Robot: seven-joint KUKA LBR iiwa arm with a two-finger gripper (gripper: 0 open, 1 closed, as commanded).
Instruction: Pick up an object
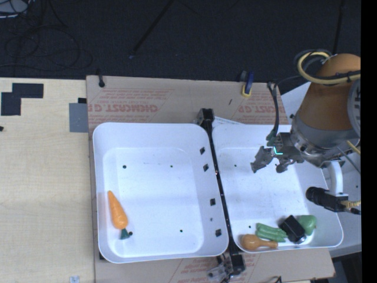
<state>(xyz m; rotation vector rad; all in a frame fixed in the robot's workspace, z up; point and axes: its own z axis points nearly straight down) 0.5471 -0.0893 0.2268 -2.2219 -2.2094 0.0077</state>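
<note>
Cardboard sheet [153,99] under bins, reversed printing, unreadable. Left bin [153,135]: orange carrot [117,210] near its left wall, long axis roughly up-down in view, green stub at lower end. Right bin [247,158]: gripper [272,163] hovers above it, fingers spread, nothing between. Near front wall: green pod [271,232], black block [292,228], orange gourd [257,242].

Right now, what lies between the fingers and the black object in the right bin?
Bare white floor of the right bin, seen in the camera view, separates the gripper from the black object.
</note>
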